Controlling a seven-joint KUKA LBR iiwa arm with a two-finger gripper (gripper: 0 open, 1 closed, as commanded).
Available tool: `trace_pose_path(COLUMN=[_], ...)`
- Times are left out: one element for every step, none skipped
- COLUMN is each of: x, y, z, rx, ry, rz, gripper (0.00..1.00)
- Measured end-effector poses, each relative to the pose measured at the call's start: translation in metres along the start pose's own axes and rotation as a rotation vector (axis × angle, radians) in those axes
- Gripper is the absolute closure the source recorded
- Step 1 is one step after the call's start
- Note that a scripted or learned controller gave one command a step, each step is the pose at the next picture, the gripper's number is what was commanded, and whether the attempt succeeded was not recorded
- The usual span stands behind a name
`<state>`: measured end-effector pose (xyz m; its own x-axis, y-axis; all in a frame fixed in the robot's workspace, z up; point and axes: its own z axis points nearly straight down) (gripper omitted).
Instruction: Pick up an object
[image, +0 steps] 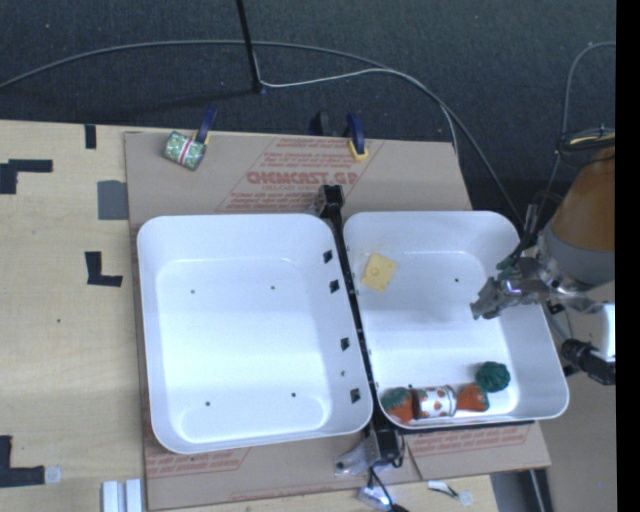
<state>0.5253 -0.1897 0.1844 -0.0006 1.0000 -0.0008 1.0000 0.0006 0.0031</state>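
While nothing is in the grip yet, the likeliest prizes sit in the right bin (455, 225): a yellow block (378, 271) lying flat near the far-left corner, and a row along the near wall. That row is a red-and-white can (434, 402) on its side, long axis running left to right along the wall, with a small orange-and-green piece (399, 403) touching its left end, an orange piece (473, 399) at its right end, and a dark green lump (491, 376) just beyond that.

And the gripper (490, 300) hangs over the right side of that same bin, by the right wall, nothing between its fingers. From this slant I cannot tell how wide the jaws stand. So here's the geometry that matters: the green lump lies toward the near side of the claw and is the closest target; the can row is nearer still to the camera and slightly left; the yellow block is well apart, off to the left and a touch farther back.

My read: the near-wall cluster is crowded and pressed against the rim, awkward for fingers to straddle. The yellow block stands alone with clear floor all round, an easier take.

Outside, the left bin (170, 240) sits beside it, and a small green-patterned block (185, 150) rests on the board at far left.
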Motion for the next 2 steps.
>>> trace_pose_path(x=[0.005, 0.064], y=[0.005, 0.003], z=[-0.06, -0.064], rx=[-0.001, 0.003], ry=[0.0, 0.002], rz=[0.0, -0.004], gripper=[1.0, 1.0])
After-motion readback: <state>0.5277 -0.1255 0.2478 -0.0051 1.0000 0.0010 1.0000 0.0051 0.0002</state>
